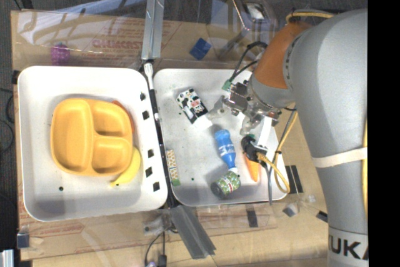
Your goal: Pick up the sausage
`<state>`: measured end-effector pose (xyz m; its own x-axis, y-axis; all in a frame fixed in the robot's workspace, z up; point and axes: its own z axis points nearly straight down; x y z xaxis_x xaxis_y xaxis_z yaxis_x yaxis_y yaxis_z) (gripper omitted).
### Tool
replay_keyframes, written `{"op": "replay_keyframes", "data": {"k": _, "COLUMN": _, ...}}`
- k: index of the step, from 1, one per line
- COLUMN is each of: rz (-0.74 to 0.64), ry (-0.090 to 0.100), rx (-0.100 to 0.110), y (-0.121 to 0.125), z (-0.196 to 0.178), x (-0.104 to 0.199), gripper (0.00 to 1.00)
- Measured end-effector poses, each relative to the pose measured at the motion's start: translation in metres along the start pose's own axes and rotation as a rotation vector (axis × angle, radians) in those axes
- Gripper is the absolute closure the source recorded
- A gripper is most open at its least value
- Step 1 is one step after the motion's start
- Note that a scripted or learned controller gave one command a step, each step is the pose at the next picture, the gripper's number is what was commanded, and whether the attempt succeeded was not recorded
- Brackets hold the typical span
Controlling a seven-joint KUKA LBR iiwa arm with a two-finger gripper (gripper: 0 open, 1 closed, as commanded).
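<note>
A short orange-red elongated piece (252, 169), which looks like the sausage, lies near the right wall of the right bin (187, 194), partly hidden by robot hardware. My gripper (239, 108) hangs over the upper right part of that bin, up and slightly left of the orange piece. I see nothing held in it. The arm's grey body and orange band cover the bin's right rim.
The right bin also holds a black-and-white cow-patterned pack (192, 104), a blue bottle (225, 147), a green can (226, 184) and a thin packet (172, 167) by its left wall. In the left bin (37, 197) are a yellow divided plate (92, 134) and a banana (129, 169).
</note>
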<state>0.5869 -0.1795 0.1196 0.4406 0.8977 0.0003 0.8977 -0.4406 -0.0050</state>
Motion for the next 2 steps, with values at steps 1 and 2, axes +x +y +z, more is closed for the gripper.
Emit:
{"op": "replay_keyframes", "data": {"k": 1, "rz": -0.288, "ry": 0.000, "rx": 0.001, "y": -0.021, "z": 0.028, "x": 0.032, "gripper": 0.00}}
{"op": "replay_keyframes", "data": {"k": 2, "rz": -0.432, "ry": -0.001, "rx": -0.002, "y": 0.011, "z": -0.027, "x": 0.049, "gripper": 0.00}}
